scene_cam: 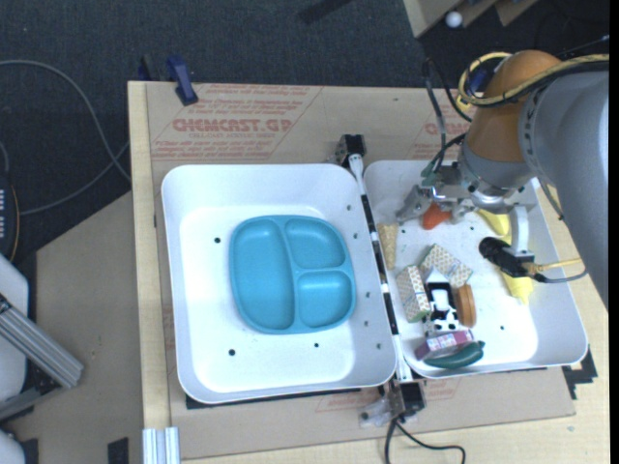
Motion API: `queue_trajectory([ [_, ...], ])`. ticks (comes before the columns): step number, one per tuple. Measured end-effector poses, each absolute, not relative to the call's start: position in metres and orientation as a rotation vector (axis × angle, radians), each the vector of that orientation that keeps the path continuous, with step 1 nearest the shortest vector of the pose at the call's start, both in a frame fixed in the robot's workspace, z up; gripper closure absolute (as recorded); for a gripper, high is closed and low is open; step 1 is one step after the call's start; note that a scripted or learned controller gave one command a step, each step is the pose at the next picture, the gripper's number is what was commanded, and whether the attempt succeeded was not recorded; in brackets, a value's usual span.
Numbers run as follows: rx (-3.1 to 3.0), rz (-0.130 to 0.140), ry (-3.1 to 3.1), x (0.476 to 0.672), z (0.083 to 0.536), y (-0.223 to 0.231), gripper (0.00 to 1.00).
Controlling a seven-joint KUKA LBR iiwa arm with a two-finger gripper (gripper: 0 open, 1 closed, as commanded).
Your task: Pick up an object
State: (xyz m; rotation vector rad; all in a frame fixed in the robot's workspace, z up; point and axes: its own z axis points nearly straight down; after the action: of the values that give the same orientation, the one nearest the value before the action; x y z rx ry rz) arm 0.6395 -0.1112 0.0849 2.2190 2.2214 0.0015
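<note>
Bench [242,124]: brown board, carrying two white bins side by side.
Arm [571,133]: grey with an orange band [508,104], reaching in from the right over the far end of the right bin.
Left bin [193,356]: sitting on the left of the bench, holding the plate.
Right bin [551,327]: sitting against the left bin, holding a cluster of small things, mostly along its left and near sides.
Plate [290,271]: blue, three compartments, lying flat in the middle of the left bin.
Gripper [426,199]: hanging low over the far left part of the right bin; whether it is apart or together cannot be told.
Yellow piece [497,223]: lying by the wrist, right of the orange piece.
Patterned block [443,261]: lying tilted near the bin's middle, with a second block [416,293] just beside it to the left.
Purple piece [443,341]: lying at the near edge, a green piece [469,356] touching it.
Cow toy [442,309]: black and white, sitting between the second block and the brown roll [466,304].
Orange piece [435,217]: lying on the bin floor just beside the gripper, on its near side; contact cannot be told.
</note>
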Motion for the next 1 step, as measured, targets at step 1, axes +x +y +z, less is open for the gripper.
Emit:
queue_trajectory([
  [1, 2.216, 0.003, 2.220, 0.6400, 0.0952, -0.1113, 1.00],
])
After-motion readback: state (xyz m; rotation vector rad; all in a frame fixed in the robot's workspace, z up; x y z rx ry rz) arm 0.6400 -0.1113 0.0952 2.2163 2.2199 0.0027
